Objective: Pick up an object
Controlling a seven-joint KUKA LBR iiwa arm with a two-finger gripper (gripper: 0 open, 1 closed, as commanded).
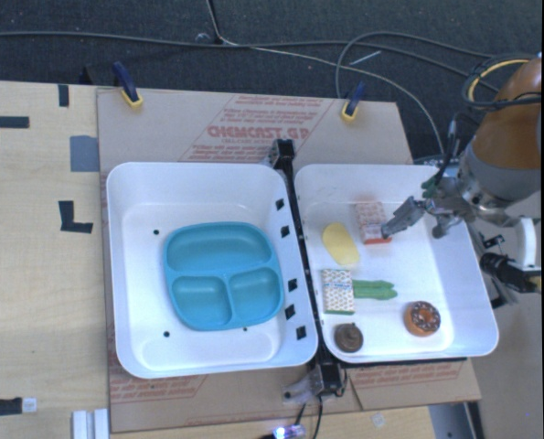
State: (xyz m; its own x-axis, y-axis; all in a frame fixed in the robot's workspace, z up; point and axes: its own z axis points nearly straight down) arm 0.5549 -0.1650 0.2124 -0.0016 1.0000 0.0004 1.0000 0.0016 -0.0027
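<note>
Overhead slanted view of a bench w/ two shallow white bins side by side on a cardboard sheet. The left white bin (125, 245) holds a light-blue plastic divided plate (223, 274) w/ three compartments, lying flat near the centre. The right white bin (464, 323) holds the small things to pick from: a yellow lemon-shaped toy (340, 243) near the divider, a pale pink-and-white packet w/ a red edge (371, 220) just beside it to the upper right, a white-and-green patterned packet (338, 291) below the lemon, a green flat toy (374, 289) touching that packet's right side, a dark brown round piece (348, 337) at the front edge, and a chocolate sprinkled donut toy (422, 318) well apart at front right. The grey arm comes in from the right, orange band up top, and its two-finger gripper (416, 218) hangs low over the right bin w/ fingers spread apart, one dark finger tip at the pink packet's right edge, the other out to the right; nothing sits between them. Prob. lined up for a grab at that packet, approx. Contact w/ the packet is hard to judge, since the angle hides the height. The arm's upper body is cut off at the frame's right.
</note>
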